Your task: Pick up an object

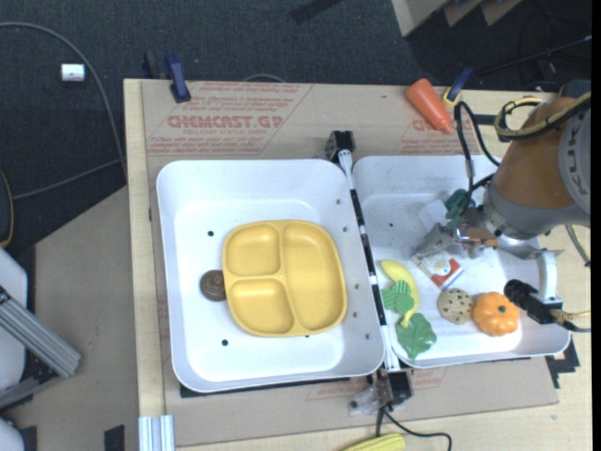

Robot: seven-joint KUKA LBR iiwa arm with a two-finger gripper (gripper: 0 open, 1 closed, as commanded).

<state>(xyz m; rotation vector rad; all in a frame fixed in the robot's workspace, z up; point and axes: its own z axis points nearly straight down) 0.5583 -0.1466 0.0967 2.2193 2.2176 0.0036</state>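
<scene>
The right bin (404, 181) holds several small things near its front. A yellow banana-like piece (392, 272) and two green leafy pieces (416, 334) lie by its left wall. A speckled cookie (455, 304) and a small orange pumpkin (495, 314) sit further right. A red and white packet (445, 271) lies just under my gripper (438, 244), which hangs low over the middle of this bin, pointing left. I see nothing clearly held in it. The arm's orange band (526, 163) rises behind it.
A yellow sectioned plate (282, 278) lies in the left bin (188, 214), with a brown round piece (213, 285) at its left edge. An orange carrot-like thing (429, 104) and a blue clamp (176, 78) lie on the bench behind. Cables run along the right bin's far side.
</scene>
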